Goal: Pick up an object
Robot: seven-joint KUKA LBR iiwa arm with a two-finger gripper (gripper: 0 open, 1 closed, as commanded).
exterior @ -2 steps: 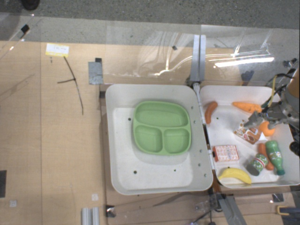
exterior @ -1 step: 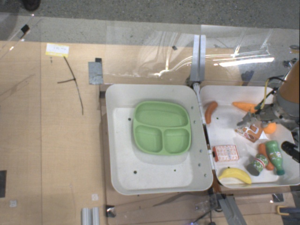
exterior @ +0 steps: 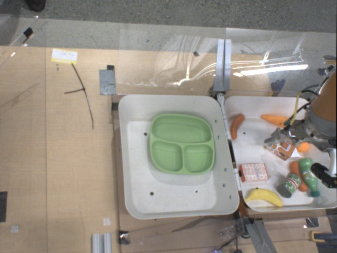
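Arm: enters from the right, wrist low over the right bin point(exterior: 247, 109).
Gripper point(exterior: 279, 140): down among the items near the bin's middle; cannot tell from this angle whether anything sits between it.
Likely target: small brown-and-white packet point(exterior: 283, 151), touching or just under the gripper tip.
Neighbours: orange carrot point(exterior: 274, 119) behind, orange ball point(exterior: 303, 147) just beside, pink patterned box point(exterior: 254, 172) nearer the front, banana point(exterior: 265, 196) at the front wall, red sausage point(exterior: 236, 125) by the left wall, green bottle point(exterior: 308, 176) and small can point(exterior: 290, 184) near the right.
Left bin point(exterior: 131, 157): carries a green divided plate point(exterior: 182, 143), well apart from the action.
Doing it well: centre over the packet, keep clear of the ball, close squarely, lift straight up.
Risk: crowded spot; packet probably flat and slippery, easily nudged aside.
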